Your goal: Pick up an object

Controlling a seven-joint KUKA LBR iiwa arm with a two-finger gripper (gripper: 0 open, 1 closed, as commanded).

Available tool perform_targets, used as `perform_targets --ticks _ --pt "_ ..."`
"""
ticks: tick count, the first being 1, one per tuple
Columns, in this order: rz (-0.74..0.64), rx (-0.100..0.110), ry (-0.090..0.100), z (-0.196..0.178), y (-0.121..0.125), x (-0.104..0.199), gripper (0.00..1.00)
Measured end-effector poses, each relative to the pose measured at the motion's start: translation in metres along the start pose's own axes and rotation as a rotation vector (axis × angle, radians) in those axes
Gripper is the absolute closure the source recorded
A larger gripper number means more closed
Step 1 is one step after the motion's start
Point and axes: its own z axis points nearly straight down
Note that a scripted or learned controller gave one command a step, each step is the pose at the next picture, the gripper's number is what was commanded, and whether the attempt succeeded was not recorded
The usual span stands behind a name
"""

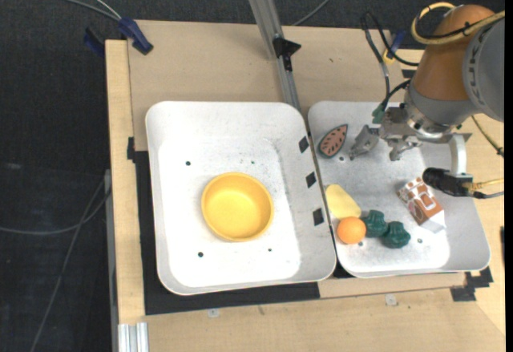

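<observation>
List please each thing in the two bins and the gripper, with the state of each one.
yellow bowl: upright, alone in left bin
leaf-shaped piece: lying flat, right bin
pale yellow piece: lying, touching the orange ball
orange ball: resting
green toy: lying
brown-and-white block: lying tilted
gripper: open, holding nothing

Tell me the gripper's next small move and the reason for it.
Probably a short descent toward the leaf-shaped brown piece. The gripper sits over the right bin at its far end, with nothing seen between its fingers, and that piece lies just beside it, apart from the orange ball and green toy.
</observation>
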Motion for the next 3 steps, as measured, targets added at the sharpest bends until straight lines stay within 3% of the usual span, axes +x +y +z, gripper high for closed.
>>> perform_targets --ticks 1,2,3 --pt "0.0 -0.008 0.001 -0.016 0.002 0.001 1.0" --pt "0.002 -0.023 -0.006 -0.078 -0.002 -0.007 1.0" --pt "-0.002 -0.023 -0.005 -0.125 -0.006 -0.006 1.0"
